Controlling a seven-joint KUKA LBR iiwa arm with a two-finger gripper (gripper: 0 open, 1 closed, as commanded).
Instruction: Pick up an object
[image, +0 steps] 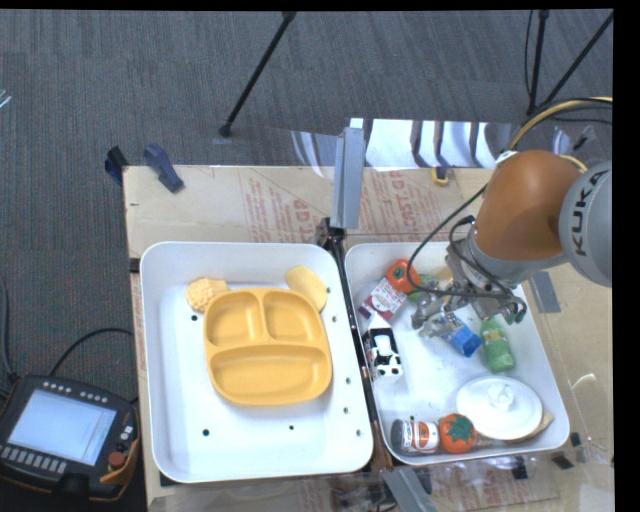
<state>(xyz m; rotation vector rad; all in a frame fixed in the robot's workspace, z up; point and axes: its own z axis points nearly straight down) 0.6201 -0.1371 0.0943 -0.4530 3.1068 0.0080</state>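
yellow tray (267, 347): divided into three compartments, flat in the left bin, bear-ear knobs at its upper corners
white lid (499, 407): round, knob up, lower right of the right bin
tomato (459, 432): red-orange with green top, just left of the lid
can (414, 435): on its side, beside the tomato
cow toy (384, 355): black and white, by the right bin's left wall
blue block (465, 341): just beside the green bottle (496, 349)
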